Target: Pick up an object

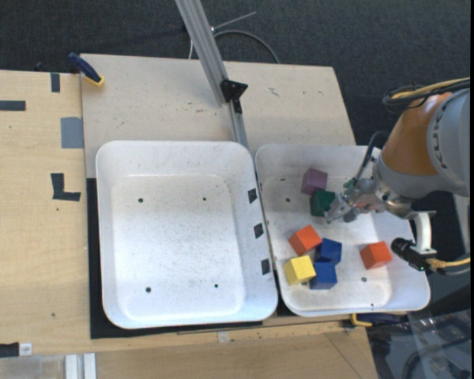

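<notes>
We are reaching into the right bin [395, 294] with the gripper [341, 209] hanging low beside the green block [322, 203], which is touching or nearly touching the purple block [314, 181] on its far side. We are judging the green block to be the likeliest target, since the tool is sitting right at its right edge. How the fingers are set we cannot tell; the wrist and cabling are hiding them.

To do this step well, we are wanting the fingers to straddle the green block across its free faces, not across the face crowded by the purple block. A finger coming down on top of either block would only shove it. We are favouring a straight descent and a square closing, then a slow lift.

The other pieces are lying nearer: an orange block [305, 239], two blue blocks [326, 263] close together, a yellow block [300, 270] touching that cluster, and a second orange block [375, 255] apart on the right. They are standing clear of the target, so we are not expecting them to interfere.

The bin floor is looking white, smooth and slick, so a nudged block will slide. The left bin [174, 235] is resting on the wooden bench [31, 212], and a slanted metal post [201, 34] is rising at the far side over dark carpet [340, 14].
</notes>
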{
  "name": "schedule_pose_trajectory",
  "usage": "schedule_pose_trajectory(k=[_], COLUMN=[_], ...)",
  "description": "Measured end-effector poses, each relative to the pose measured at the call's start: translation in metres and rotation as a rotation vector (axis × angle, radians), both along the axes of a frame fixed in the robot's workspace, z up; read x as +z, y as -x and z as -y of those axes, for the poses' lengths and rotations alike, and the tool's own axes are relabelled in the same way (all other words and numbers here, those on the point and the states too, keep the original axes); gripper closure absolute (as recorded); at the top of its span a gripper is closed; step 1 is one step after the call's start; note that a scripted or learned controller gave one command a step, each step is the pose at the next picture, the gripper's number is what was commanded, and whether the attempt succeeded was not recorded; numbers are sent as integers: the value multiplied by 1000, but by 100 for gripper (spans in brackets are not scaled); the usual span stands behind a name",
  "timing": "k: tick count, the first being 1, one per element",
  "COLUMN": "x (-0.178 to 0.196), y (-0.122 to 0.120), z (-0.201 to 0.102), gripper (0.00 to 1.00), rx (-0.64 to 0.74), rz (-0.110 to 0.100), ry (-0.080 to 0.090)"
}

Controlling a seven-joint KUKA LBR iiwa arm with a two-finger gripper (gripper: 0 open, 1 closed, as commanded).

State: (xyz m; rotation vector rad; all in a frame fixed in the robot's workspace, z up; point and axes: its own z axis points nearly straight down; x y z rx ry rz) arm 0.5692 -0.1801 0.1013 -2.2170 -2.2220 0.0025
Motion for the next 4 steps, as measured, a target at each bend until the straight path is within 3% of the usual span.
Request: schedule_pose_trajectory(k=[3, 4], x=[158, 144], y=[-2, 4], z=[-20, -71], gripper=[100, 100], rx=[1, 3], rz=[8, 1], ry=[2, 0])
